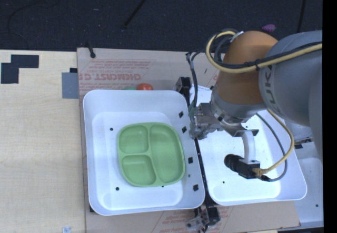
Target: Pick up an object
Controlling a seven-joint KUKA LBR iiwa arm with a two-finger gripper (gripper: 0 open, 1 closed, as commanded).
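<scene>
Whether the end effector (202,125) is spread or pressed together I cannot tell, since from my remote seat the arm's own bulk covers its tips; it sits low over the seam where the two bins meet, at the left edge of the right bin. Going by size, the grey arm (295,79) comes first, entering from the right with its orange band (242,66) bulging above the wrist and a yellow cable (281,155) looping from it down across the right bin. Next I see the bench (37,148), pale wood, with a sheet of printed cardboard (126,71) under the bins. Then the left bin (100,195) and the right bin (284,195), white and shallow, touching along their inner walls. Inside the left bin lies a green divided plate (150,154) with three compartments, flat, near the bin's middle, well apart from the end effector. Smallest is a red-orange object (144,87) just behind the left bin's far rim, on the cardboard.
</scene>
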